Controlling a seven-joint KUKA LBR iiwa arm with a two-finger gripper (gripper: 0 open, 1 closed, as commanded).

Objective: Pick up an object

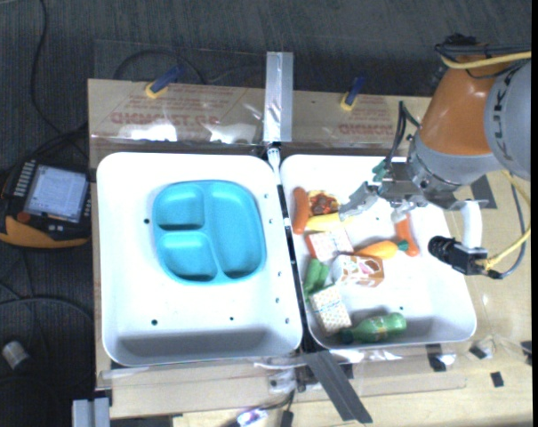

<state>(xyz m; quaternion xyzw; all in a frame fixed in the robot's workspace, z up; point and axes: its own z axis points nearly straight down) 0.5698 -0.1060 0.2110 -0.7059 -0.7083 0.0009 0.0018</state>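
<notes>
The grey arm [469, 118] with its orange band reaches in from the right, and its hand [386, 201] hangs over the upper part of the right bin [446, 314], above the pile of small things. How far the hand is open cannot be told from this angle, and nothing is seen gripped in it. The right bin holds the objects to be picked: an orange carrot-like piece [301, 207] along the left wall, a small brown and red item [323, 204] beside it, a pale yellow block [327, 223], another orange piece [381, 250] near the middle, an orange-red stick [405, 236] just under the hand, a white carton with a printed face [361, 272], a green pepper-like piece [315, 275], a checked packet [330, 309] and a green bottle [376, 327] lying on its side near the front wall. The left bin [126, 327] holds a light blue divided tray [209, 229], lying flat in the middle. A black and orange handheld device [44, 201] sits on the floor to the left of the surface.
</notes>
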